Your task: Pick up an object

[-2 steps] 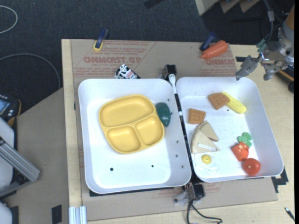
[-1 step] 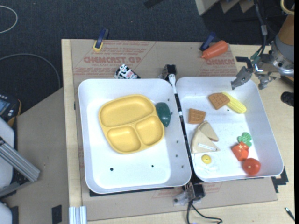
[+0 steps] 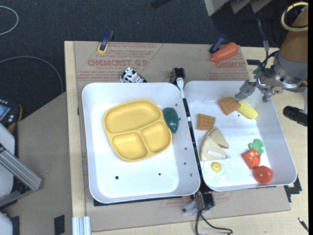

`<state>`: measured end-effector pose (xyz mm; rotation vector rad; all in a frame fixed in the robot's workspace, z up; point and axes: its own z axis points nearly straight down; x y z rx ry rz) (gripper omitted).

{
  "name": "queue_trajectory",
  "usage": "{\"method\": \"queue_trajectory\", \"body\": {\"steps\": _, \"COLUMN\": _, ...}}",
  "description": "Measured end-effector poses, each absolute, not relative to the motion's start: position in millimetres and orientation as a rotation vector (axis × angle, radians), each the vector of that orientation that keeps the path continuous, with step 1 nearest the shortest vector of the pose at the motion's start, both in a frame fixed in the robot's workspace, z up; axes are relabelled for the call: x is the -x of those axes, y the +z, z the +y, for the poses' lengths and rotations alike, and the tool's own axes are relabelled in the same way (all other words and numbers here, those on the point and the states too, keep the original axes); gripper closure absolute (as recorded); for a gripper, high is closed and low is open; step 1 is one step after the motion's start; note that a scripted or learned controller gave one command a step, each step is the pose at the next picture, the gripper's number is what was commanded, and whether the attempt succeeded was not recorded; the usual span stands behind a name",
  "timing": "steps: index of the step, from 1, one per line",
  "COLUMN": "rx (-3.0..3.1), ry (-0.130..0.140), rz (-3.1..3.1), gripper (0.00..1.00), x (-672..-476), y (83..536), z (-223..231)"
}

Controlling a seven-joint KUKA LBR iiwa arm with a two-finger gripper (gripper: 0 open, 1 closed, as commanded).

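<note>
Where pincer [image 3: 253, 88] hovers, yellow corn [image 3: 247, 111] just below.

The arm [image 3: 296, 48] is a rounded body with an orange-tan band near its wrist, edged below by a pale grey ring. Under that sits a grey metal flange with dark fittings. Thin black cables loop beside it, and a yellowish cable curls above. The tool [image 3: 254, 88] is small, made of grey metal, with slim fingers [image 3: 243, 92].
</note>
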<state>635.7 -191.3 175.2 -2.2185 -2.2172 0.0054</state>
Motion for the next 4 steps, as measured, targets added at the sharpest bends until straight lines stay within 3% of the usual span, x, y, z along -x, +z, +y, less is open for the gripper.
{"method": "queue_trajectory", "body": {"steps": 2, "rx": 2.217, "ry": 0.004, "rz": -2.22, "gripper": 0.0, "x": -636.7, "y": 83, "z": -192}}
{"method": "queue_trajectory", "body": {"steps": 3, "rx": 2.221, "ry": -0.001, "rz": -2.224, "gripper": 1.0, "x": -638.0, "y": 96, "z": -193}}
{"method": "queue_trajectory", "body": {"steps": 4, "rx": 2.228, "ry": -0.006, "rz": -2.226, "gripper": 1.0, "x": -642.0, "y": 158, "z": -200}}
